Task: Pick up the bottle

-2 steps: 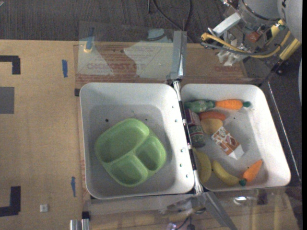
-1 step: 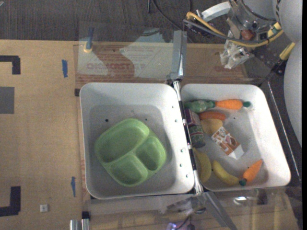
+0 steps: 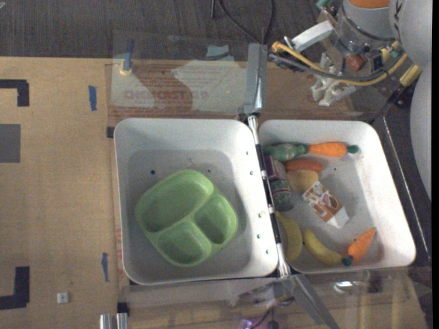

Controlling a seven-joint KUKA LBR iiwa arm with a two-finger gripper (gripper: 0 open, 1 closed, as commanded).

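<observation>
Your tool (image 3: 332,92) hangs above the counter (image 3: 55,184) at about one o'clock of the right bin (image 3: 391,184), past the bin's far rim and well apart from everything in it. Its white fingers (image 3: 325,88) point down with nothing between them, but they overlap at this slant, so you cannot tell whether they stand apart or together.

The bottle (image 3: 278,181) lies on its side along the right bin's nine o'clock wall, close against the divider between the two bins, its dark labelled body running from twelve to six. At its twelve o'clock end sits a small green item (image 3: 285,151), possibly another bottle, though the view is too soft to be sure. An orange carrot (image 3: 332,149) lies across the far wall at twelve o'clock, with a red-orange piece (image 3: 303,164) just beneath it. Near the bin's middle you see a small printed carton (image 3: 324,203), tilted. Two bananas (image 3: 309,242) curve along the six o'clock side, and a second carrot (image 3: 360,245) rests at five o'clock.

In the left bin (image 3: 137,142), a green divided plate (image 3: 185,216) sits towards six o'clock.
</observation>
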